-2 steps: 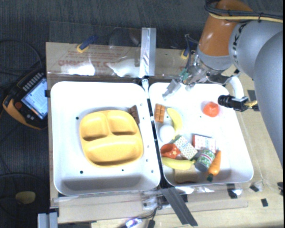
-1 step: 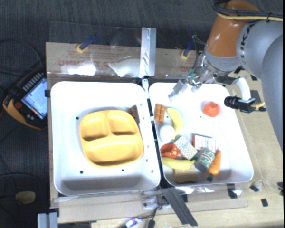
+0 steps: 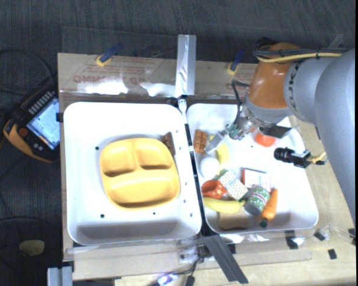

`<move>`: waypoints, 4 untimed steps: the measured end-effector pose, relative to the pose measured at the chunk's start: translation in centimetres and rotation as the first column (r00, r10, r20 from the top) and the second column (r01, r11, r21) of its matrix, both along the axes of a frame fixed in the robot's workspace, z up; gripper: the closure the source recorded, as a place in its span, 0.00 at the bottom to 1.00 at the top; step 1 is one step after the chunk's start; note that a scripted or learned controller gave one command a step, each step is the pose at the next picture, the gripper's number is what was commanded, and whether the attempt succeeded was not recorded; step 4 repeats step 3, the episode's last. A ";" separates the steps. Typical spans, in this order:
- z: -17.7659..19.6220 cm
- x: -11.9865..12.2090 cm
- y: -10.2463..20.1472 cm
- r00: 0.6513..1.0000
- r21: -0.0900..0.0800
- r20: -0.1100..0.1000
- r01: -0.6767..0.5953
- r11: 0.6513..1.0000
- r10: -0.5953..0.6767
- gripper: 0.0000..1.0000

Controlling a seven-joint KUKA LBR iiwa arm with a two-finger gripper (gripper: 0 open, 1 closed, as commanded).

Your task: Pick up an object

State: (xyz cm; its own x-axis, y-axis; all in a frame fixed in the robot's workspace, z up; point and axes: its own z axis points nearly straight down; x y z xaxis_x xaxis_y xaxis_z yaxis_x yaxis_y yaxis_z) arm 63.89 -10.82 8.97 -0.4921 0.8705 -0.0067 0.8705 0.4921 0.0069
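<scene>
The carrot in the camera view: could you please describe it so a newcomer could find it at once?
Look at the right bin, the one crowded with toy food. Go to its front right area, where the carrot lies next to a small green can. It is the only slim orange stick, with a dark green tip toward the front.

You've got two white bins: left bin [image 3: 77,177] and right bin [image 3: 304,213]. One yellow compartment tray [image 3: 140,170] sits in the left. In the right, count one banana [image 3: 222,205], one carrot [image 3: 269,205], one white egg [image 3: 209,167], one waffle piece [image 3: 200,140]. Small cartons look like three; the pile's too cluttered to be sure.
</scene>
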 end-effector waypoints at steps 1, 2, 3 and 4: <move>1.0 0.1 0.0 1.000 0.002 0.006 0.001 1.000 -0.001 1.00; 9.4 3.0 6.7 0.976 0.002 -0.010 0.219 0.976 -0.219 1.00; 9.3 2.9 6.6 0.882 0.000 -0.010 0.471 0.882 -0.471 1.00; 9.3 2.9 6.6 0.882 0.000 -0.010 0.471 0.882 -0.471 1.00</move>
